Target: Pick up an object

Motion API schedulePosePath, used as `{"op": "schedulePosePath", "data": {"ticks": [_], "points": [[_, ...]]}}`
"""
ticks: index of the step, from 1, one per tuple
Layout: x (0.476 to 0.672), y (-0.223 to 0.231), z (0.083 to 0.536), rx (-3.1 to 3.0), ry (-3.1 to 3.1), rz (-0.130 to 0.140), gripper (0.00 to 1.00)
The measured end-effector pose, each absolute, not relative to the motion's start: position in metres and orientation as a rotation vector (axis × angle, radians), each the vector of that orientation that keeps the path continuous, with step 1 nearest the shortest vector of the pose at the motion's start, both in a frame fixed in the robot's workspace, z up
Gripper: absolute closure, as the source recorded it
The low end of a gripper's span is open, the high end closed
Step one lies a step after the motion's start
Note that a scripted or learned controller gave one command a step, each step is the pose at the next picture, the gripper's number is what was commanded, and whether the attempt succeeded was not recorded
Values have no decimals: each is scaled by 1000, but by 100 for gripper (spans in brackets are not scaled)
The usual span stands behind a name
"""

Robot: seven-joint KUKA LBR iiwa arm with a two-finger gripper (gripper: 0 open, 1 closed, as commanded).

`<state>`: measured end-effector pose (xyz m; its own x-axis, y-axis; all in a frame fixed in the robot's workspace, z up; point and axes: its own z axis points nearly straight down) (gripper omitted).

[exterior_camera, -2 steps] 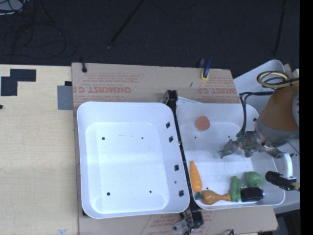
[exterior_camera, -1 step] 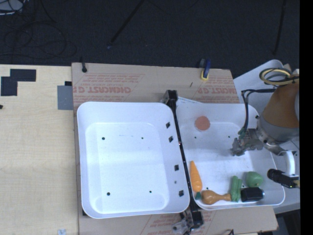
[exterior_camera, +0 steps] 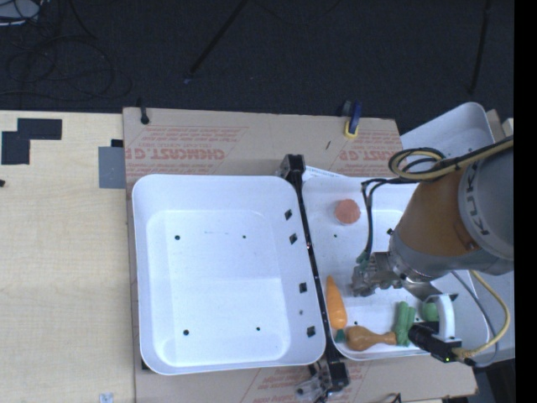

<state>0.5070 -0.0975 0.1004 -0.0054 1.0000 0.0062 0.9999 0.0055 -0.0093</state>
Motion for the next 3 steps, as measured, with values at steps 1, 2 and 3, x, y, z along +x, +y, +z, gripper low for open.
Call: {"op": "schedulePosePath", "data": {"ticks": [1,2,3], "points": [[521,-24,289,-2217,-2237,-18,100],[520,26,367,-2216,-2231,-9,100],[484,58,360,-2216,-2222,5,100]]}}
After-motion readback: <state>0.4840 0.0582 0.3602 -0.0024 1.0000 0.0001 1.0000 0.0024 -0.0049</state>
